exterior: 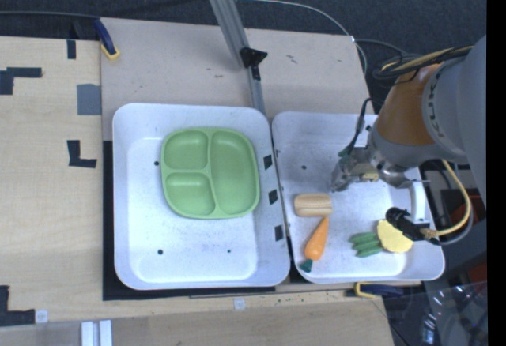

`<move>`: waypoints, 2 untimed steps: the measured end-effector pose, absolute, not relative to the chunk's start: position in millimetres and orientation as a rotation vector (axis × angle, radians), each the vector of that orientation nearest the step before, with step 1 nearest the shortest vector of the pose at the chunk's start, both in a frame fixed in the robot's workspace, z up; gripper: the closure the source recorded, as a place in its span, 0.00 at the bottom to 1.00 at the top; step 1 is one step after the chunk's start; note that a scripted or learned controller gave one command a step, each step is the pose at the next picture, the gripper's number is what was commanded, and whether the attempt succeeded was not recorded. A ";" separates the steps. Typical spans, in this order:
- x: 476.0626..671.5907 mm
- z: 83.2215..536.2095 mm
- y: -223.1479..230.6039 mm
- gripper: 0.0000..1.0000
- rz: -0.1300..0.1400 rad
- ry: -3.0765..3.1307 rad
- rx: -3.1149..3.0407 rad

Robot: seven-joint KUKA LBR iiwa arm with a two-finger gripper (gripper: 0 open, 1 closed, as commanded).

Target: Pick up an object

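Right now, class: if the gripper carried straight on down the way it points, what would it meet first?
Probably the bare floor of the right bin, just above the tan wooden cylinder. The gripper points down over that spot; the cylinder lies slightly nearer the camera, though depth is hard to judge from this slant.

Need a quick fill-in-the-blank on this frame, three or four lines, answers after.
1. The green plate lies in the ____ bin.
2. The plate has ____ compartments.
3. The carrot lies just below the ____ block.
4. The gripper hangs over the ____ bin.

Missing words: left; three; tan; right
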State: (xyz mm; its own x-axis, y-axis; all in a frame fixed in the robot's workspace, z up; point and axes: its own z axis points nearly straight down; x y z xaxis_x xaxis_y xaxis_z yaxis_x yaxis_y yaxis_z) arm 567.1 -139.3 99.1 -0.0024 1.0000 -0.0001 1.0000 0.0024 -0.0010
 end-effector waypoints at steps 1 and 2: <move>568.6 144.4 -130.9 1.00 -0.003 -2.225 -2.220; 570.9 186.8 -132.3 1.00 -0.003 -2.225 -2.222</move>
State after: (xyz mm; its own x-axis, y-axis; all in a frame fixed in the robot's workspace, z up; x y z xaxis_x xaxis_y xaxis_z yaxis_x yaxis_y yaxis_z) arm 570.9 -132.3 186.8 -0.0014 1.0000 -0.0006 1.0000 0.0014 0.0033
